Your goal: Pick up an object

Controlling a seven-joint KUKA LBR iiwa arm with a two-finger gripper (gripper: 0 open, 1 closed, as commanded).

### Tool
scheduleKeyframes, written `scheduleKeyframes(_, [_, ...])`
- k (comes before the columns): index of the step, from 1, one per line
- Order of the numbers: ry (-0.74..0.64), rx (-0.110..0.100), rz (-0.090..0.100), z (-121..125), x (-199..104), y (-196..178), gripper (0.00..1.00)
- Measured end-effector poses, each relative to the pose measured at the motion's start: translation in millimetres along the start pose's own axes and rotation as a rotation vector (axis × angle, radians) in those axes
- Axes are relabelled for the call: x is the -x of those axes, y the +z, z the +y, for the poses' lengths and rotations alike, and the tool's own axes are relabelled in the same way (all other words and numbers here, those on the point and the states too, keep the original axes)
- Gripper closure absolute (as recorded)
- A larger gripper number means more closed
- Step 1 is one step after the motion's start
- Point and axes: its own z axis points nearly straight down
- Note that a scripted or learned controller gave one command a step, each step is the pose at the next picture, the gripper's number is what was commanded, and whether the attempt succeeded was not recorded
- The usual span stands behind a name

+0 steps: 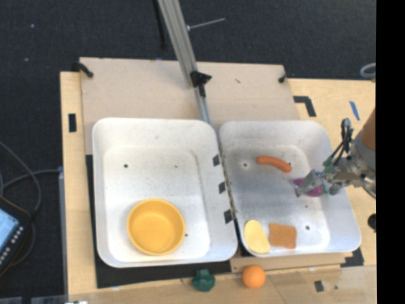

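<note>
A yellow bowl [156, 226] sits at seven o'clock in the left bin [114, 138], with a green toy [203, 280] and an orange ball [253, 276] on the bench below. In the right bin [253, 132], an orange sausage [274, 163] lies at eleven o'clock, and a pale yellow piece [255, 236] and an orange block [283, 235] at six. The gripper [310, 187] hovers at three o'clock over something purple [306, 186]; I cannot tell how it is set.

This is a robotics lab or test bench. Two white bins [158, 132] sit on a plywood bench [183, 87] marked with black tape, above dark carpet [63, 24]. A metal rail [180, 37] slants overhead, and cables [19, 170] trail at left.
</note>
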Motion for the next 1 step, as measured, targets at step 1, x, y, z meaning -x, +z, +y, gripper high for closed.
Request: scheduleKeyframes(1, [0.001, 0.0, 0.0, 0.0, 0.1, 0.0, 0.0])
